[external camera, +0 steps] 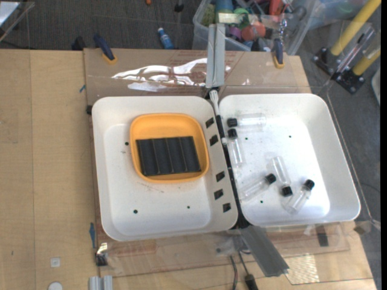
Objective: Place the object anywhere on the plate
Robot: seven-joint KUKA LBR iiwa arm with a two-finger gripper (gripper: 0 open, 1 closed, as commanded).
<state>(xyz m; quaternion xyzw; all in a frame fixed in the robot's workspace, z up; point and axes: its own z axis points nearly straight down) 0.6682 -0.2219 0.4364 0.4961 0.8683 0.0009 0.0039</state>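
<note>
On the left, the left bin (115,216) held the orange plate (169,125) with a black ribbed insert (168,156) on it. Right bin (338,162) held several clear vials (257,186) with black caps, scattered, none on the plate. Judged light, rigid, slippery, maybe breakable; best pinched across the body near the cap. Arm pose and pincer state: cannot tell from this camera view.
</note>
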